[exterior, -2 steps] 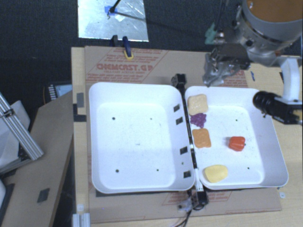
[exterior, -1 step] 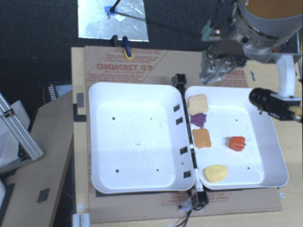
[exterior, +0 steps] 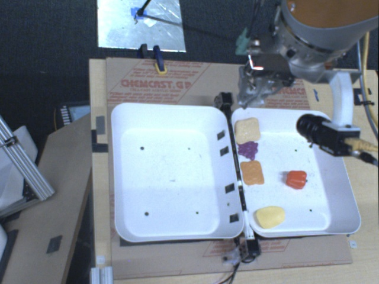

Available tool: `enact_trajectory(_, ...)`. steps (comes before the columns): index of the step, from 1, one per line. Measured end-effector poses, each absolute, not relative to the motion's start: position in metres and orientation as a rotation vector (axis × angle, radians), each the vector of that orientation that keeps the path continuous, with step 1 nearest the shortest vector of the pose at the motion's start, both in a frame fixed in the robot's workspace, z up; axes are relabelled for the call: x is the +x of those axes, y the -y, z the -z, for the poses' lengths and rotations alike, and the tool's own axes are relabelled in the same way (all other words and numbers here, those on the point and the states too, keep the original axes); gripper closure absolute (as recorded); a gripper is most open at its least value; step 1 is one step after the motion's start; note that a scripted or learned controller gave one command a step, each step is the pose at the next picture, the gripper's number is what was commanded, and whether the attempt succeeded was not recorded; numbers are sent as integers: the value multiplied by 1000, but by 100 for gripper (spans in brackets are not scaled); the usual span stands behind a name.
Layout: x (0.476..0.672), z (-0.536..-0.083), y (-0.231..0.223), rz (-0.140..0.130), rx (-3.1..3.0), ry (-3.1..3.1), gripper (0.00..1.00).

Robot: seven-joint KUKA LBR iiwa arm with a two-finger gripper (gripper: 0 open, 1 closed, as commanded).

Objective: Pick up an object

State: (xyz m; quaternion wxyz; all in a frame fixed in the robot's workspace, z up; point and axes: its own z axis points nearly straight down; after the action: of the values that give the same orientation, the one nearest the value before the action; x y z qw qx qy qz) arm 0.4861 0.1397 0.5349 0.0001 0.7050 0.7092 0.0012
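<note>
Several small objects lie in the right bin [exterior: 331,188]. A beige block [exterior: 247,129] sits at its far left, with a purple piece [exterior: 248,150] just below it. An orange square piece [exterior: 253,173] lies under those. A red pepper-like object [exterior: 296,179] rests near the middle. A yellow lump [exterior: 269,216] lies at the near left corner. My gripper [exterior: 253,96] hangs above the far edge of the right bin, just behind the beige block. Nothing shows between its fingers.
The left bin [exterior: 130,129] sits beside the right one, joined by black clips along the divider [exterior: 232,164]. A black cylindrical part [exterior: 323,134] on the arm overhangs the right bin's far right. A foil sheet [exterior: 142,16] lies behind the bins.
</note>
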Motion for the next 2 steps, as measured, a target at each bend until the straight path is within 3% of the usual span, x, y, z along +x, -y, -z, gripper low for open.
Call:
enact_trajectory(1,486,-535,-168,-5,2215,-2228,100)
enact_trajectory(2,574,-522,-222,-4,2213,-2228,100)
